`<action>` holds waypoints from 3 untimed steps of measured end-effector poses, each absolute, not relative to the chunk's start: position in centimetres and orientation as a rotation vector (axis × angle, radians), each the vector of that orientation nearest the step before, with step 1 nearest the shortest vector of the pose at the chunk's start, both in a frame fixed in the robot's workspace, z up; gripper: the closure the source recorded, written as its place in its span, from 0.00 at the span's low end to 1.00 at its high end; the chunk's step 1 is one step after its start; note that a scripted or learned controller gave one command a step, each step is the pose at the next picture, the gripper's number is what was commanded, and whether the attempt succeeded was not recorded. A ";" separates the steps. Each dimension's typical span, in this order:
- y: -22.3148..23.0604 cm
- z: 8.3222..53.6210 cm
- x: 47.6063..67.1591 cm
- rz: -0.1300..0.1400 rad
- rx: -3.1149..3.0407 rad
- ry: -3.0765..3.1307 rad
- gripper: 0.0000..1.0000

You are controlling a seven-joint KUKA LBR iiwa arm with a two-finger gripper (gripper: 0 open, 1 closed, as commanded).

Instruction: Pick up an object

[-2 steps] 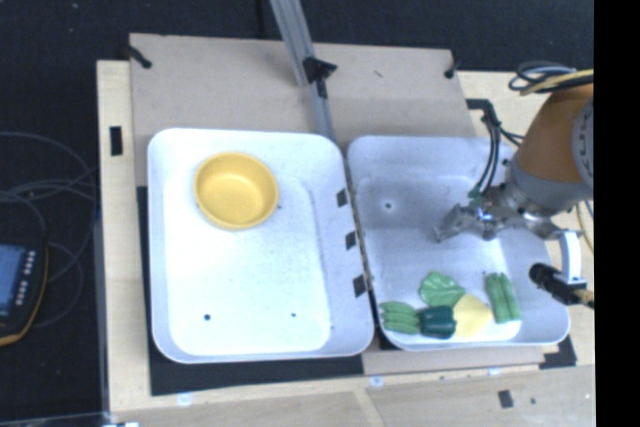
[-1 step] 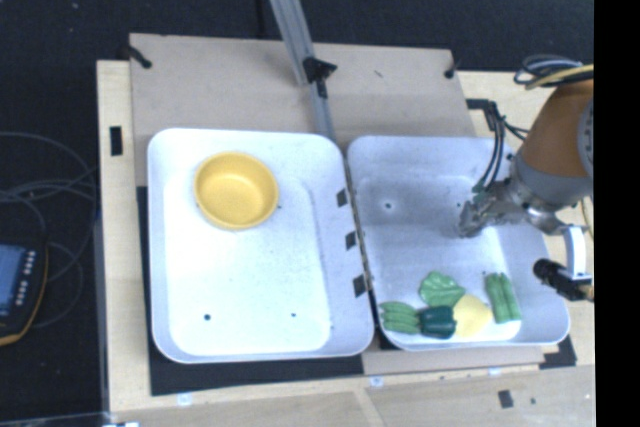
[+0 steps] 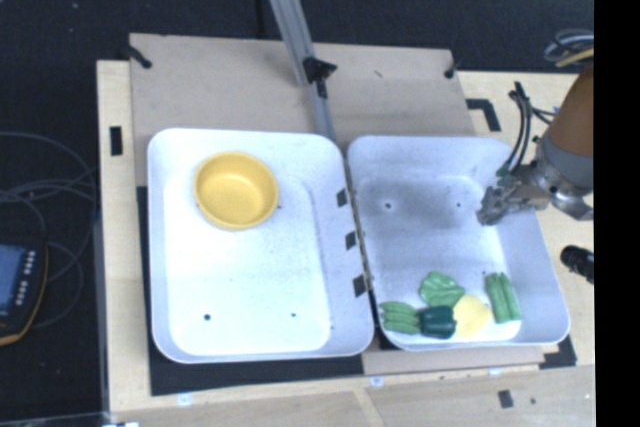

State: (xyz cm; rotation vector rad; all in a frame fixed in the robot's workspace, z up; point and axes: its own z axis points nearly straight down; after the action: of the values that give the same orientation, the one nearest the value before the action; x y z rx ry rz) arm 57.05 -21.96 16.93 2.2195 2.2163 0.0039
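— Reaching in from the right, the grey arm (image 3: 560, 170) with its orange band comes over the right bin (image 3: 410, 175), wrist angled down and leftward.

— And the hand (image 3: 492, 208)?

— It hangs over the upper right part of that bin, above bare white floor. It's small and dark from up here, so I can't tell how it's set; nothing shows gripped in it.

— What's there to pick?

— A cluster along the right bin's near edge: a green leafy piece (image 3: 440, 289), bumpy and matte; a green ridged piece (image 3: 399, 316) at the left; a dark green blocky piece (image 3: 436, 321); a smooth yellow rounded piece (image 3: 472, 316); and a green ribbed oblong (image 3: 502, 297) lying lengthwise at the right. They sit well apart from the hand.

— The other bin?

— The left bin (image 3: 240, 315) carries a yellow bowl (image 3: 237, 190), round, glossy, plastic perhaps, in its upper left. Both bins are shallow, white, round-cornered, on a pale wooden surface (image 3: 230, 65).
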 end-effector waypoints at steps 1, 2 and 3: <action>-22.1 22.0 57.1 0.004 2.218 2.218 1.00; -17.7 21.8 57.6 0.002 2.218 2.224 1.00; -12.2 23.1 58.3 0.003 2.216 2.226 1.00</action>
State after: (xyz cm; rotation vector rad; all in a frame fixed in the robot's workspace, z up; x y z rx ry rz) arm 58.33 -12.16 23.07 2.2161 2.2256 0.0033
